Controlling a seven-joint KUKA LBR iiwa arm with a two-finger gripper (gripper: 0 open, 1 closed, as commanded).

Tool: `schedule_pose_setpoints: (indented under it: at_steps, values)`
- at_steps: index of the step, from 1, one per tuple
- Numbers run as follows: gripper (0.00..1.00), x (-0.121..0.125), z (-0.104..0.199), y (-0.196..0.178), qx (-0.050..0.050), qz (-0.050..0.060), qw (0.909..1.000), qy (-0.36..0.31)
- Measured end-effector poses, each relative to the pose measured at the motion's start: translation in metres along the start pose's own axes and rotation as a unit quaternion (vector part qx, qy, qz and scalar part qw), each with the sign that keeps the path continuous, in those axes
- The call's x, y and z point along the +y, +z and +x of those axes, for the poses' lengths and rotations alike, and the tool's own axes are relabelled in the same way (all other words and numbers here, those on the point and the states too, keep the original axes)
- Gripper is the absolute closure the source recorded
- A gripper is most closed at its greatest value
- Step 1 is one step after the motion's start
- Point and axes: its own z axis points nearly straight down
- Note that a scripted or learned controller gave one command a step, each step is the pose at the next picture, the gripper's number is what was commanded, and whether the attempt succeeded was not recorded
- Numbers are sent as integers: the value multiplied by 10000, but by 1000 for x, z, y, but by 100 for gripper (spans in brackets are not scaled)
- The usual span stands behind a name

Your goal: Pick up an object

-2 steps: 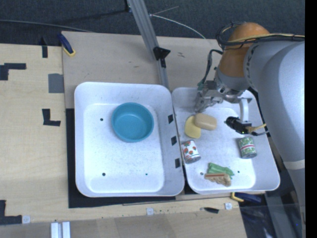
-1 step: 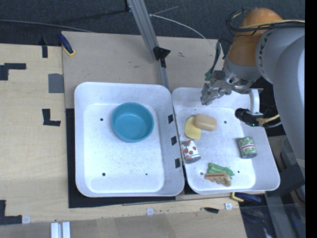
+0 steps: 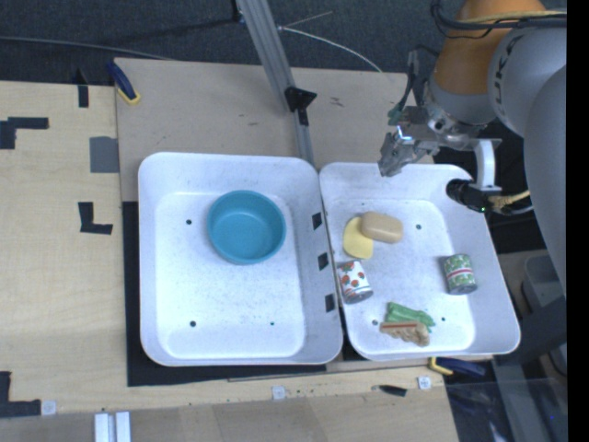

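Note:
My gripper [image 3: 394, 157] hangs over the far edge of the right bin [image 3: 488, 334], above and behind the objects. Nothing shows between its fingertips. In that bin lie a tan bun-shaped piece [image 3: 383, 226] resting against a yellow piece [image 3: 357, 241], a small can with a red-patterned label [image 3: 353, 281] near the left wall, a green can [image 3: 458, 273] at the right, and a toy with green top and tan base [image 3: 406, 323] near the front. A blue bowl [image 3: 245, 226] sits in the left bin [image 3: 175, 330].
A slanted metal pole [image 3: 271, 53] crosses the bench behind the bins and ends at a black clamp [image 3: 299, 98]. Cables and a black connector [image 3: 465, 192] hang beside the wrist at the right bin's far right edge.

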Motion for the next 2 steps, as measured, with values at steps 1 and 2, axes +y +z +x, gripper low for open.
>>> schedule_pose_setpoints:
  at_steps: [1,2]
  values:
    - [100,6,-1,-63,-4,-10,10000,2]
    - [100,-15,43,-41,3,38,10000,-9]
